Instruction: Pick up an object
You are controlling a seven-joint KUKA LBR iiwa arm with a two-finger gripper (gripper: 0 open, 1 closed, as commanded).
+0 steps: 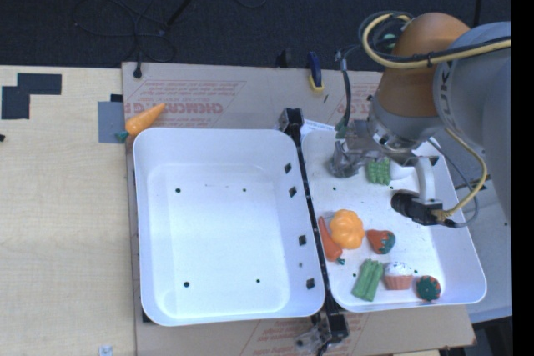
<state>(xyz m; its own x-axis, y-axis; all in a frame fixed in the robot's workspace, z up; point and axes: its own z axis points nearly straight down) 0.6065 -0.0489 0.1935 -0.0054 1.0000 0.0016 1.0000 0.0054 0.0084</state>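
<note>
a: while the gripper (344,156) hovers at the right bin's (467,296) far end, item one?
b: green block (379,172), just beside it. jaw state: cannot tell.
a: method?
b: centre over the block, descend straight, close across its short side.
a: axis?
b: roughly front to back.

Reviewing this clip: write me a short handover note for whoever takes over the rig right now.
Gripper: down at the far end of the right bin, beside a light green toy; whether it is open or shut cannot be told, and no grasp is visible.
In the right bin: orange pepper, strawberry, green block, cupcake.
A toy carrot lies outside the left bin.
Done: nothing lifted.
Left: grasp and lift one object.
</note>
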